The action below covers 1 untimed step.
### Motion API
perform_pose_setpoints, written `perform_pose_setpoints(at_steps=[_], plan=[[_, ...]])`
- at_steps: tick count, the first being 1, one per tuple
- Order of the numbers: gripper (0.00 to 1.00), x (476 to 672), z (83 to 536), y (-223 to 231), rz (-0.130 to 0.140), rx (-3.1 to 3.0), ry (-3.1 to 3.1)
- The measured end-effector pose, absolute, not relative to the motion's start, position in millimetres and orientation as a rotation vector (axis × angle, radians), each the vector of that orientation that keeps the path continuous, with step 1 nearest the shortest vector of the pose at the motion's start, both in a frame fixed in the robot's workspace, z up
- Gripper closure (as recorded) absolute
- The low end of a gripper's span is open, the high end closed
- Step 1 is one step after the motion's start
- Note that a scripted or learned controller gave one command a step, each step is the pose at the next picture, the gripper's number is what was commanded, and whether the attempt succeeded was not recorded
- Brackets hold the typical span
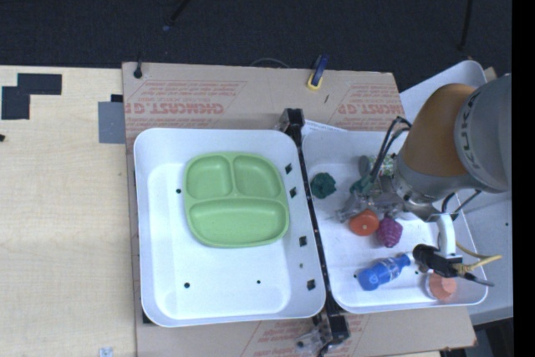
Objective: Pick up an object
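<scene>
- Two shallow white bins sit side by side on a cardboard sheet (251,100): the left bin (167,297) and the right bin (334,138).
- One green divided plate (236,201) lies in the left bin, its two small compartments toward the far side and its one wide compartment toward the near side.
- Five loose things lie in the right bin: one dark green lump (323,184), one orange-red round thing (364,223), one purple knobbly thing (389,232), one blue bottle (383,272) and one pale orange round thing (442,288).
- The blue bottle lies on its side near the bin's front edge, its long axis running left to right and rising a little toward the right, where its paler end points.
- The orange-red thing and the purple thing lie just beside each other, under the gripper.
- The gripper (368,196) hangs low over the middle of the right bin, just above the orange-red thing; I cannot tell how it stands, nor whether it grips anything.
- The grey arm (476,138) with its orange band (435,130) comes in from the right.
- The cardboard bears red printing, seen upside down and not clearly readable.
- One blue and yellow clamp (317,73) sits on the cardboard's far edge.
</scene>
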<state>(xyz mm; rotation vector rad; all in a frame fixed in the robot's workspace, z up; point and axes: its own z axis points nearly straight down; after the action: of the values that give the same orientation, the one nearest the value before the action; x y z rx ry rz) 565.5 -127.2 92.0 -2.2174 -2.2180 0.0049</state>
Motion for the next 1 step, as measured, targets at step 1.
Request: perform_pose_setpoints(at_steps=[1], plan=[[0.0,565.0,87.1,-127.1,0.002,-2.224,-2.213]])
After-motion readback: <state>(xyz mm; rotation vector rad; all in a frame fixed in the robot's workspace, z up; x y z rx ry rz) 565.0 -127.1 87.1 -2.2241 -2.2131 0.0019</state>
